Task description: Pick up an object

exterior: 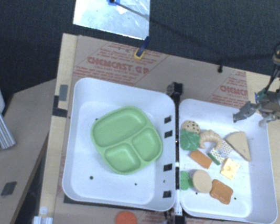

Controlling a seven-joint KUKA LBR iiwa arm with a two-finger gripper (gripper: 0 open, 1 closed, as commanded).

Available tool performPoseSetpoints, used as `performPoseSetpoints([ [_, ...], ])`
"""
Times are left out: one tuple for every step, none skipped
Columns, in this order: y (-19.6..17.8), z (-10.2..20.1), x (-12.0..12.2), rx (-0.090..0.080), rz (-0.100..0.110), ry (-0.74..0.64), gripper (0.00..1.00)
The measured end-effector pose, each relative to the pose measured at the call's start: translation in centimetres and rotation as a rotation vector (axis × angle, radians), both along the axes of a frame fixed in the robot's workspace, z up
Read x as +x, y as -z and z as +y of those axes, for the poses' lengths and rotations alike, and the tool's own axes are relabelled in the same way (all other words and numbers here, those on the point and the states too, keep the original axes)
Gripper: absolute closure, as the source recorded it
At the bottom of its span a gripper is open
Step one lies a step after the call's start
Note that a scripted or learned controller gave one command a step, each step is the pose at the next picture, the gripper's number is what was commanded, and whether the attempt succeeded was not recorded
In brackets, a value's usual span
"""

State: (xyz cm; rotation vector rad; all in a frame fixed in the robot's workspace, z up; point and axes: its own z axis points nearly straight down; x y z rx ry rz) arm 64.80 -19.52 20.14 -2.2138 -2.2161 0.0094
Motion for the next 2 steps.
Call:
performPoseSetpoints([
  [-0.8, 0.1, 0.3, -0.003, -0.013, -0.003, 0.0],
  [3.4, 0.2, -0.3, -0.003, -0.011, -0.001, 0.0],
])
